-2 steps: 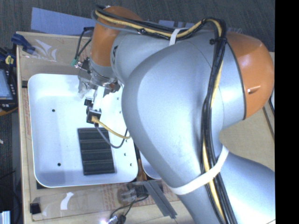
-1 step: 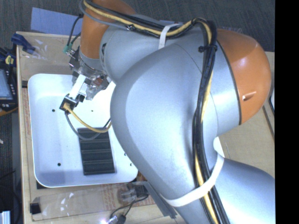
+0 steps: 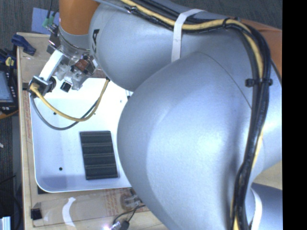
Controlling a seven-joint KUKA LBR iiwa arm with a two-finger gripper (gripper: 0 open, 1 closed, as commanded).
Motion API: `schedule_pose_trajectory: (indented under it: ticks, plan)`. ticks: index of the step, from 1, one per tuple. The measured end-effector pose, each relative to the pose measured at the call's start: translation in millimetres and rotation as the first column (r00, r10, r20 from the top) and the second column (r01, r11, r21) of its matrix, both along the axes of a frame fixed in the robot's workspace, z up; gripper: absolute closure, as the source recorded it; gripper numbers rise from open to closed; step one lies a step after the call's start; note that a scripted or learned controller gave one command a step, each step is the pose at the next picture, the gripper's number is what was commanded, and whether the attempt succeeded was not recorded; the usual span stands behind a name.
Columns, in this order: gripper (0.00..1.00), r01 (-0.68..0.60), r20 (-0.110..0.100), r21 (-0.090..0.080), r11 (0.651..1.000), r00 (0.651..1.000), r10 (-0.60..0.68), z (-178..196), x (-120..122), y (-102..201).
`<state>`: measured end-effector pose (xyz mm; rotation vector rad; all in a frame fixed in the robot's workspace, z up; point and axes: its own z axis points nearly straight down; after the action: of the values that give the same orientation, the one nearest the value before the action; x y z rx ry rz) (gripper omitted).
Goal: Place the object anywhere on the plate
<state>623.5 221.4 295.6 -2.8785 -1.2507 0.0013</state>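
Observation:
A dark ribbed rectangular block [image 3: 98,155] lies flat on the floor of the white bin [image 3: 53,176], toward its near edge. My gripper [image 3: 57,80] hangs over the bin's far left corner, below the orange band [image 3: 74,8], well away from the block. The grey arm's large body covers the middle and right of the view and hides what lies beneath it.
A yellow and grey cable [image 3: 72,116] loops from the wrist down over the bin floor. A small dark speck [image 3: 61,168] sits left of the block. A blue clamp [image 3: 24,44] and a black device [image 3: 7,87] stand at the bench's left edge.

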Motion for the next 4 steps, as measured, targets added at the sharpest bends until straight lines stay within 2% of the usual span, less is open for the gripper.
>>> schedule_pose_trajectory:
  ticks: [1, 2, 3, 4]
  plan:
    - [1.0, -0.276, -0.002, -0.001, 0.961, 0.961, 0.276, 11, 14, -28]
    - [1.0, -0.52, 0.0, 0.0, 0.854, 0.854, 0.52, 107, -105, -37]
    - [1.0, -0.65, 0.002, -0.001, 0.76, 0.76, 0.65, 147, -147, -144]
    - [1.0, -0.483, -0.004, -0.002, 0.876, 0.876, 0.483, 57, -140, -64]
